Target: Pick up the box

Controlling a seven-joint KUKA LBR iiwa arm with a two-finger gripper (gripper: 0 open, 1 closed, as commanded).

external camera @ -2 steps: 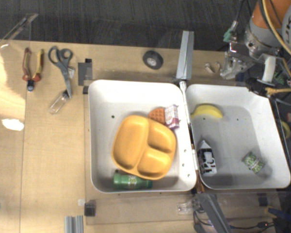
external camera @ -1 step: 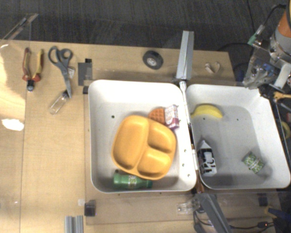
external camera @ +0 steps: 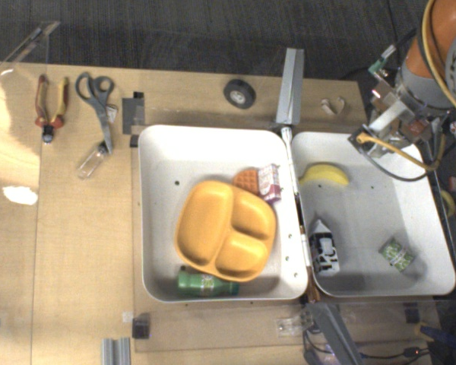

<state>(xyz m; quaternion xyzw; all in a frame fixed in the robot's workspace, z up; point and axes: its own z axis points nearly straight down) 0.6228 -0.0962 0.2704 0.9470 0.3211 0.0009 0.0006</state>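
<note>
Gripper (external camera: pixel 372 139) hovers over right bin (external camera: pixel 433 226) rim, grip state unclear. Box (external camera: pixel 324 251) lies near left wall, untouched, banana (external camera: pixel 324 175) beside.

The arm (external camera: pixel 441 36) at two o'clock is grey with a rounded orange band; yellow and black cables trail its wrist.

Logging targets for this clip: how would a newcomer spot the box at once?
Take the right-hand shallow white bin. The small green box lies apart near its lower right corner. The yellow banana and the black-and-white carton lie on the bin's left side; neither is green.
</note>
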